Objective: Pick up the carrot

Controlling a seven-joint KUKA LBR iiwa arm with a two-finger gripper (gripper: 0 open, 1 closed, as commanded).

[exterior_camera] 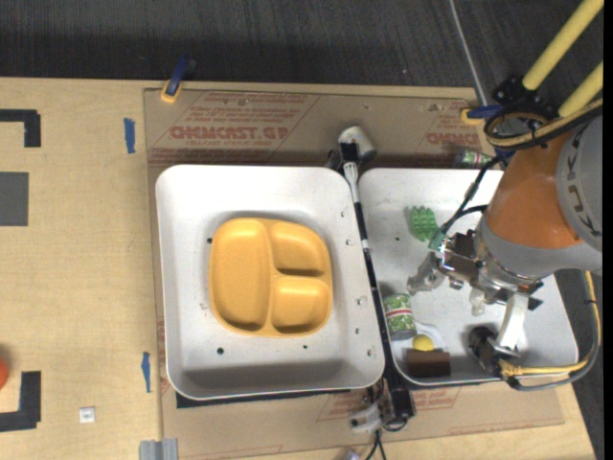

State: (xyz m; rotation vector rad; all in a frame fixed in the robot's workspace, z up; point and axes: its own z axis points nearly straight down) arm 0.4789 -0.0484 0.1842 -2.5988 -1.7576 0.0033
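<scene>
My gripper [450, 274] hangs over the middle of the right bin [556, 348], below the orange band of the wrist [532, 209]. The arm covers the right part of that bin and hides what lies under it. Just left of the gripper lie a green toy [421, 221] and a small can with a green label [397, 312].
A yellow ball [421, 343] and a brown block [428, 362] sit at the right bin's front left corner. The left bin [182, 257] holds a yellow divided plate [271, 276]. A small red-orange thing [3, 374] shows at the bench's far left edge.
</scene>
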